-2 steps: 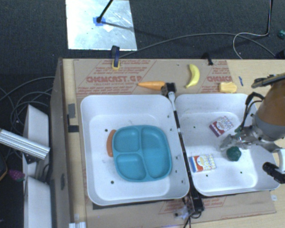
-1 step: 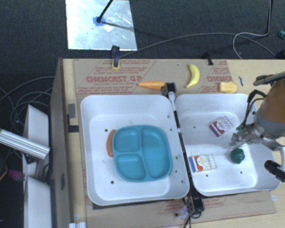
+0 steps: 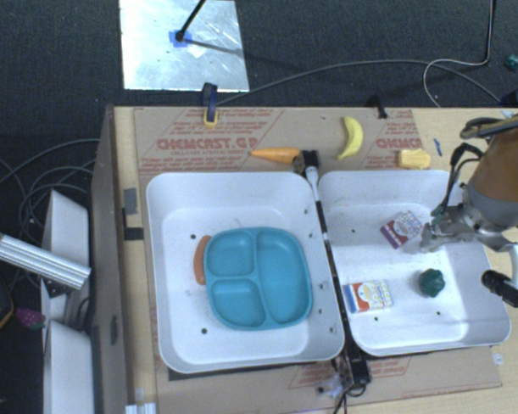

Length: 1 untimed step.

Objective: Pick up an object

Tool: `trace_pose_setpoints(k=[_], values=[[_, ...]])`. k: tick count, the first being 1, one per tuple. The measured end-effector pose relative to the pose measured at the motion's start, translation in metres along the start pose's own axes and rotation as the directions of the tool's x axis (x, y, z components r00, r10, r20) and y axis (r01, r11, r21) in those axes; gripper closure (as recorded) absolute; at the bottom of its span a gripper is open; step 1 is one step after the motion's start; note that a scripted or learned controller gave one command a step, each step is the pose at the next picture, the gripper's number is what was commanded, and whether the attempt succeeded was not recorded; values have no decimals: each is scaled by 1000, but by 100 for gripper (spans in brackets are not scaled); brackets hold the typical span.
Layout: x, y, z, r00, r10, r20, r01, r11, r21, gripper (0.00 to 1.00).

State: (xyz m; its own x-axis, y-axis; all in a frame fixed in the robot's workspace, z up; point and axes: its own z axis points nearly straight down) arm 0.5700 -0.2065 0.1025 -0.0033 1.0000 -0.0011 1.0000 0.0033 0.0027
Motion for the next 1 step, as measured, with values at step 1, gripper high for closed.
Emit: trace_pose_setpoints(k=[1], values=[[0,0,0,1000,0,0,0,1000,0,0]])
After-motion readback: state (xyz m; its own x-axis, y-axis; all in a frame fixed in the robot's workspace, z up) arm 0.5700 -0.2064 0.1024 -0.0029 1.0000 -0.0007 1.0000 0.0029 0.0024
